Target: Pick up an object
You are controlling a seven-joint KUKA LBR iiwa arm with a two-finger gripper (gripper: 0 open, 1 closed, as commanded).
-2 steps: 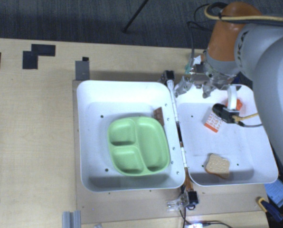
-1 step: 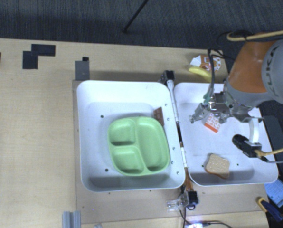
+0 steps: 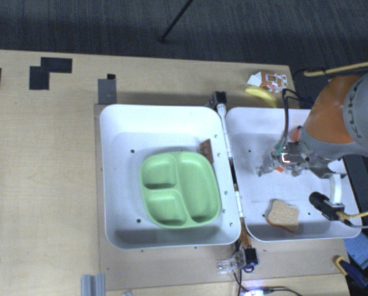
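Sponge (image 3: 283,215) in rt bin (image 3: 258,227) — hand (image 3: 276,164) above it, grip state unclear.

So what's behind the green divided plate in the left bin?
A small brown object pokes out past the green divided plate's far right edge, against the left bin's wall. The plate covers the rest, so I can't identify it.

two white bins (image 3: 119,165), one green divided plate (image 3: 179,189), one slice of bread (image 3: 283,215), one small brown piece (image 3: 205,147), one banana (image 3: 261,94).
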